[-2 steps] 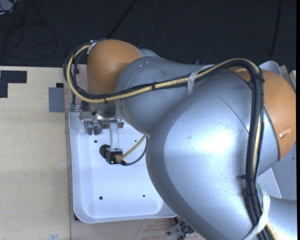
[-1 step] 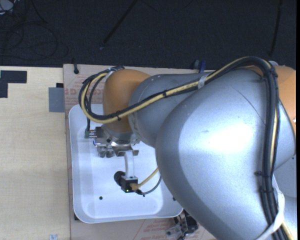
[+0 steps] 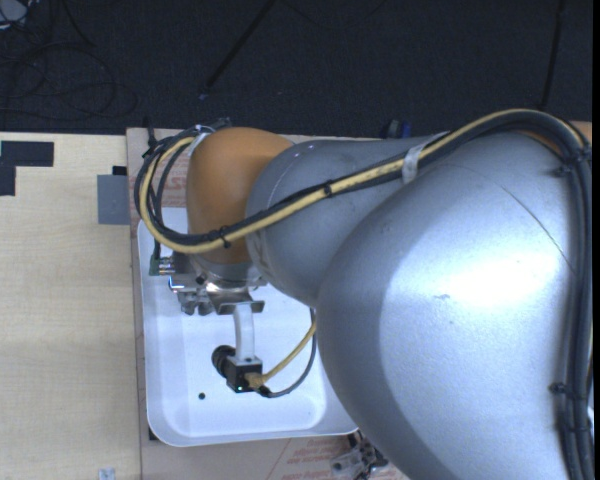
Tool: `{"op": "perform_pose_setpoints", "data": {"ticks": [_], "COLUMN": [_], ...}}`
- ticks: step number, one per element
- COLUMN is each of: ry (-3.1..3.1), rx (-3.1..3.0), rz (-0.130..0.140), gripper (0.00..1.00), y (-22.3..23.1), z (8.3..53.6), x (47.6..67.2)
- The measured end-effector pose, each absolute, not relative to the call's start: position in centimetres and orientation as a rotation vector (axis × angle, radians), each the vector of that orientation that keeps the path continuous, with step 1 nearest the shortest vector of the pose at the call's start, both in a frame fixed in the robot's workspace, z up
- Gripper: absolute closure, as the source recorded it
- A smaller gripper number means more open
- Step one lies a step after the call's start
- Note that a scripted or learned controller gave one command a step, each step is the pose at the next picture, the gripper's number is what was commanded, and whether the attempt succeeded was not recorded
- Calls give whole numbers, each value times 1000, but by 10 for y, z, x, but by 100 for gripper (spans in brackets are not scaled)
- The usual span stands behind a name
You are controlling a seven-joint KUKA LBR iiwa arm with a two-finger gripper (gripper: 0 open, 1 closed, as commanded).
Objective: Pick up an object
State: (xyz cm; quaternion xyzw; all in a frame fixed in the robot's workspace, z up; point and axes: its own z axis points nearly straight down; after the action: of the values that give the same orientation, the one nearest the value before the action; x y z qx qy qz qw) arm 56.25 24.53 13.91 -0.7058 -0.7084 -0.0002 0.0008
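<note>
Bordering the white bin [image 3: 180, 420] lies pale wooden bench [image 3: 50, 348].

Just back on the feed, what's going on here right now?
The grey KUKA arm reaches in from the right, and its hand hangs low over a white bin, near the bin's left wall. Whether it holds anything cannot be told from this angle, so no pick is confirmed. A tiny dark speck lies on the bin floor nearer the camera, too small to identify.

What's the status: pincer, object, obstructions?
Pincer over shallow white bin. One tiny dark speck on bin floor, too small to identify. Grey arm with orange band covers the bin's right side.
</note>
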Motion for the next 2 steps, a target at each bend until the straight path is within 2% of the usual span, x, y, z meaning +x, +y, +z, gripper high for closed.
{"op": "perform_pose_setpoints", "data": {"ticks": [1, 2], "ry": [-2227, -2222], "rx": [-2222, -2221], "rz": [-8, 3], "gripper": [100, 100], "y": [243, 232], "z": [188, 205], "x": [647, 644]}}
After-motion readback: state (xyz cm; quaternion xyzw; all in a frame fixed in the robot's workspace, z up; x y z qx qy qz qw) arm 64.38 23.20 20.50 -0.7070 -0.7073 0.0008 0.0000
